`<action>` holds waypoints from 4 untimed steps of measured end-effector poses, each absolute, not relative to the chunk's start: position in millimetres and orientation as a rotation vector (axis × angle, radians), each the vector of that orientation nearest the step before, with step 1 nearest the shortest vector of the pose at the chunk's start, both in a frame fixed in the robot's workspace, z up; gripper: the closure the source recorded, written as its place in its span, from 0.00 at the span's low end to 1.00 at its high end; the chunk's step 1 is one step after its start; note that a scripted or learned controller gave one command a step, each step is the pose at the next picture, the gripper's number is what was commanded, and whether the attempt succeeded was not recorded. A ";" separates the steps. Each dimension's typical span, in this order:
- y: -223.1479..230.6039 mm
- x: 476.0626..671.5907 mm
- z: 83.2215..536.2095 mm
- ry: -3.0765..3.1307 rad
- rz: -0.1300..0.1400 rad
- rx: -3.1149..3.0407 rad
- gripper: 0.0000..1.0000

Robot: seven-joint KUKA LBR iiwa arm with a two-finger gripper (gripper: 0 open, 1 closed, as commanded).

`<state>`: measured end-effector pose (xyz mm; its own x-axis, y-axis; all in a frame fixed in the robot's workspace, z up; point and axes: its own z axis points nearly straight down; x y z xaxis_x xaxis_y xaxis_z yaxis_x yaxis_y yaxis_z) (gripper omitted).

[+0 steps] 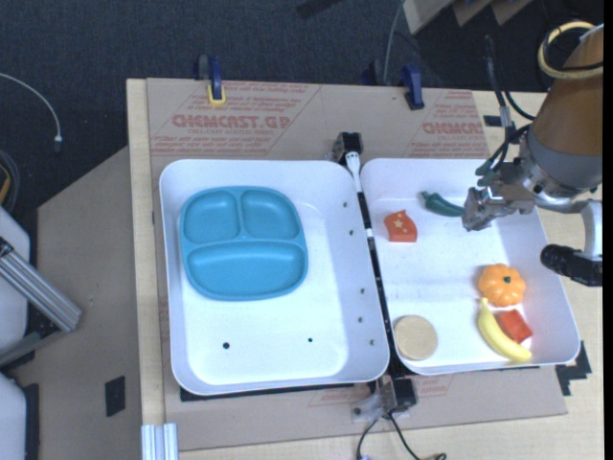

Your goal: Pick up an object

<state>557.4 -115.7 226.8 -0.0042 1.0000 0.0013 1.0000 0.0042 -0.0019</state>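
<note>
A: Where is the tool (479, 211)?
B: Low over the right bin (450, 353), just right of the green piece (441, 202) near its far edge. Whether it is spread or pressed together, I cannot tell.
A: And the rest?
B: Taking the orange pumpkin (502, 283) as the mark: the banana (502, 337) and a red piece (517, 325) lie just below it, the tan disc (416, 336) down-left, the red strawberry (400, 226) up-left. The blue plate (244, 243) sits far left, in the other bin (278, 353).
</note>
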 end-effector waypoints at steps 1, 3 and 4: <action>-70.7 556.1 229.7 -2.226 -0.001 -2.215 1.00; 33.5 536.0 240.8 -2.228 -0.003 -2.216 1.00; 81.6 518.5 233.8 -2.225 0.002 -2.213 1.00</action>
